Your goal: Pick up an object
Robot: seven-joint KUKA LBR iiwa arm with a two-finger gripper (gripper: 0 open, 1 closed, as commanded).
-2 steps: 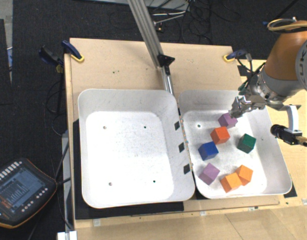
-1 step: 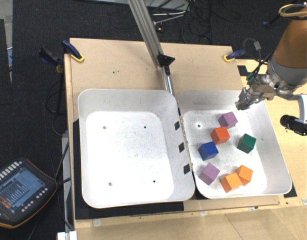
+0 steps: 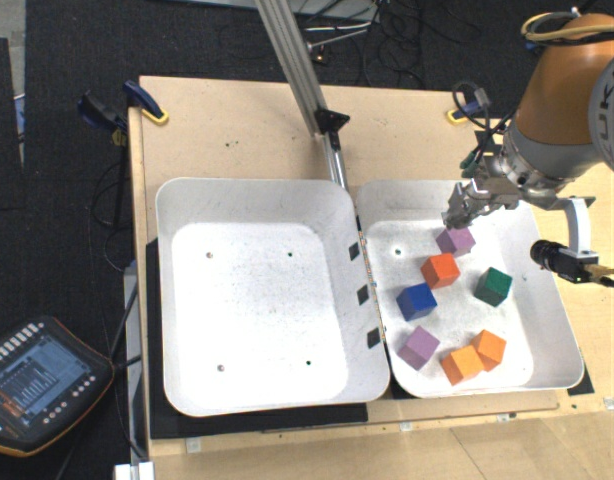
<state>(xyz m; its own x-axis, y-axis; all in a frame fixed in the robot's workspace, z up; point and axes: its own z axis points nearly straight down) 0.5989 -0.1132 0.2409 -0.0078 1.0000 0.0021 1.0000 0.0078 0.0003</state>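
Purple block directly under hand (contact unclear), right bin.

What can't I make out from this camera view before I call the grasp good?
- Gripper: the wrist body above covers it, so whether it is open or closed is hidden.
- Purple cube at the gripper: its upper edge sits under the gripper, so contact or grip cannot be told.
- Arm: cut off by the right edge of the frame.
- Handheld pendant: screen text too small to read.
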